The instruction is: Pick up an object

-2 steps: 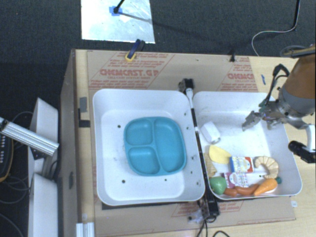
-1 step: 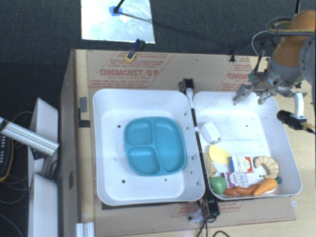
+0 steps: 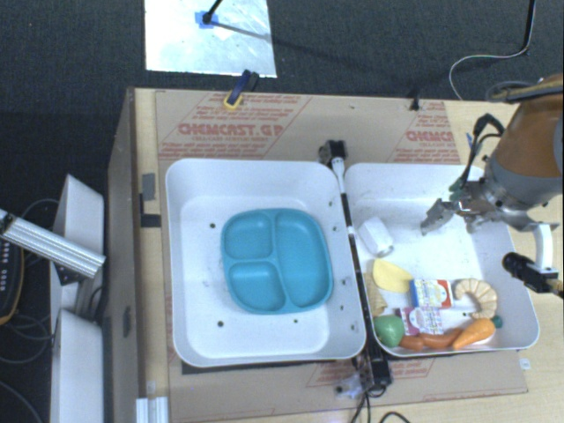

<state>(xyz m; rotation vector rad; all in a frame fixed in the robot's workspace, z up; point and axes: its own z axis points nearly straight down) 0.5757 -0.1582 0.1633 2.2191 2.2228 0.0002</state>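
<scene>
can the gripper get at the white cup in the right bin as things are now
Probably yes. The gripper hangs over the right bin just to the right of the white cup, which lies apart from the toy food pile with bare floor between.

This place looks like a robotics laboratory. A grey robot arm with an orange band (image 3: 529, 144) reaches in at 3 o'clock over a bench covered by brown printed cardboard (image 3: 256, 122). Loose cables (image 3: 480, 60) lie on the dark carpet floor (image 3: 62, 77) at 1 o'clock, and an aluminium profile bar (image 3: 53, 241) is at 9 o'clock.
</scene>
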